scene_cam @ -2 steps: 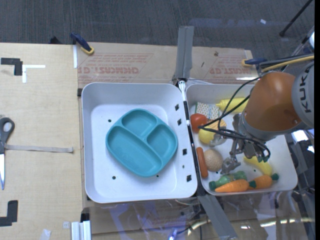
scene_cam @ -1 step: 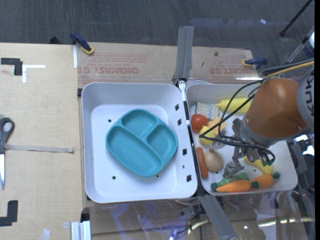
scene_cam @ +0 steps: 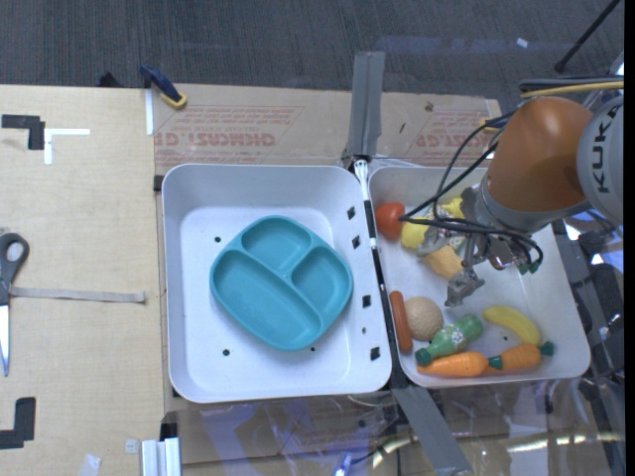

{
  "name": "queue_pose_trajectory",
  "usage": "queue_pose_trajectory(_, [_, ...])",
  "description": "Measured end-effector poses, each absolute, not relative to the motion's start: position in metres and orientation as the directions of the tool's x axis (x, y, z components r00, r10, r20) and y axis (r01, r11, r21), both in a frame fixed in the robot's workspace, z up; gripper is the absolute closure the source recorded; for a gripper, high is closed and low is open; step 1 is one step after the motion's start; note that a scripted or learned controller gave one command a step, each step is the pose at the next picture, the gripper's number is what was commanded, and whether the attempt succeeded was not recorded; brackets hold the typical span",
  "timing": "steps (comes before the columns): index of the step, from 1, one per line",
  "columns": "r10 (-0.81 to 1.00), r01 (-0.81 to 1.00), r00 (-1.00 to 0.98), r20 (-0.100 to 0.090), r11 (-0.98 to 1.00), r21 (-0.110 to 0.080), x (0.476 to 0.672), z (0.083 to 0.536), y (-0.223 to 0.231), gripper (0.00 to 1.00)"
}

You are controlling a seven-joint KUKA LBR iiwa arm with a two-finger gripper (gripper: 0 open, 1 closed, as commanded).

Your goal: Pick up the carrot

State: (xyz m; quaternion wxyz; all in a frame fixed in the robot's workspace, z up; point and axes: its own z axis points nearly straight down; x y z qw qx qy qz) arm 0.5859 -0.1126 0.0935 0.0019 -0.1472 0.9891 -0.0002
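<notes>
Two orange carrots lie along the front wall of the right bin (scene_cam: pixel 571 296). One carrot (scene_cam: pixel 460 366) has a green top at its left end, and the other carrot (scene_cam: pixel 520 357) lies just right of it. My gripper (scene_cam: pixel 463 288) hangs over the middle of this bin, below the orange wrist band. It is apart from both carrots, roughly a hand's width behind them, and nothing shows in its grasp.
The right bin also holds a green bottle (scene_cam: pixel 455 336), a banana (scene_cam: pixel 512 322), a beige ball (scene_cam: pixel 423 317), a sausage (scene_cam: pixel 401 321), a tomato (scene_cam: pixel 389 216) and yellow pieces (scene_cam: pixel 443 260). A blue divided plate (scene_cam: pixel 282 282) lies in the left bin (scene_cam: pixel 179 296).
</notes>
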Motion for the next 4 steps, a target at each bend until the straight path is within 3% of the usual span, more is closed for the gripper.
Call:
queue_pose_trajectory(1, [-0.438, -0.438, -0.899, -0.005, 0.899, -0.002, 0.577, 0.093, -0.122, 0.00])
queue_pose_trajectory(2, [-0.511, -0.511, -0.860, -0.006, 0.860, -0.003, 0.591, 0.094, -0.099, 0.00])
queue_pose_trajectory(3, [-0.508, -0.508, -0.861, -0.012, 0.861, -0.005, 0.593, 0.104, -0.099, 1.00])
queue_pose_trajectory(4, [-0.159, -0.159, -0.987, -0.007, 0.987, -0.001, 0.627, 0.193, -0.085, 1.00])
